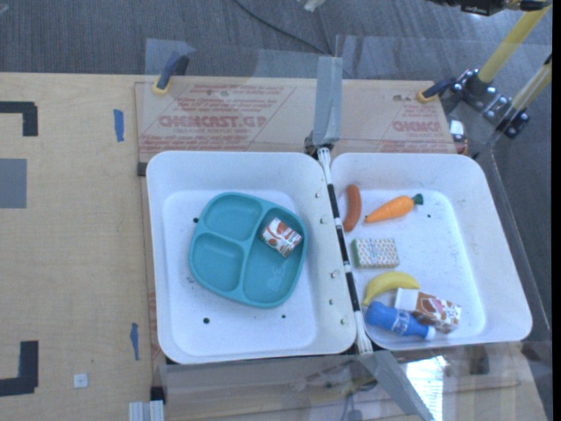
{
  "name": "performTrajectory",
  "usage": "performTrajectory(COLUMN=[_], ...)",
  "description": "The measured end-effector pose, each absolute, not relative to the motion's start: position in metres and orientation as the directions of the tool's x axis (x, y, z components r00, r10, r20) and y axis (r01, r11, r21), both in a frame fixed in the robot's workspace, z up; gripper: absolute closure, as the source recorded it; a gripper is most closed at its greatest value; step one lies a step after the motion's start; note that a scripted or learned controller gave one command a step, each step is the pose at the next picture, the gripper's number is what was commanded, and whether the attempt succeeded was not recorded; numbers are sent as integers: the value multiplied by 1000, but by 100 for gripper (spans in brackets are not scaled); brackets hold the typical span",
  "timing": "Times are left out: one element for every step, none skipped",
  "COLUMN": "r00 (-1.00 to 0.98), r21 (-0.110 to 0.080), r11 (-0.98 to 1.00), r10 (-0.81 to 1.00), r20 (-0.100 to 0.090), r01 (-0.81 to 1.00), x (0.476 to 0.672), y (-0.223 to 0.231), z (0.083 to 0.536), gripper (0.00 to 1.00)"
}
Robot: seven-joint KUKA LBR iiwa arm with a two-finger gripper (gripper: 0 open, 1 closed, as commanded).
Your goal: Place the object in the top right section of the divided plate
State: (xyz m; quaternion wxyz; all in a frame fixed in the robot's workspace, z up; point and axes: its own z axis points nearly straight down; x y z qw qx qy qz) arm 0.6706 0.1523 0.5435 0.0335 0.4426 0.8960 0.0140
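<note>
A small white carton with a red and brown label [281, 236] lies tilted on its side in the upper right section of the teal three-part plastic plate [215, 266], close to the plate's right rim. The plate sits in the middle of the left shallow white bin [175, 323], turned a little, so that its dividing ridges run at a slant.

The gripper's state cannot be told from this view, nor how the carton lies relative to it.

In the right shallow white bin [491, 261], a reddish-orange toy sausage [352, 207] stands along the left wall. An orange toy carrot with a green top [393, 209] lies just beside it, and a green speckled rectangular block [375, 253] lies below them. Further down, a yellow toy banana [390, 282] curves over a blue bottle with a white cap [396, 321]. A second small carton in brown and red [436, 312] touches the bottle's right end.

Behind both bins a flat brown cardboard sheet with red print [228, 117] rests on the light wooden bench [70, 261]
</note>
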Motion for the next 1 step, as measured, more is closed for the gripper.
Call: performTrajectory(r00=[-607], r21=[61], r11=[609], r10=[793], r20=[-54], r01=[791], x=[671], y=[153], z=[556], gripper=[100])
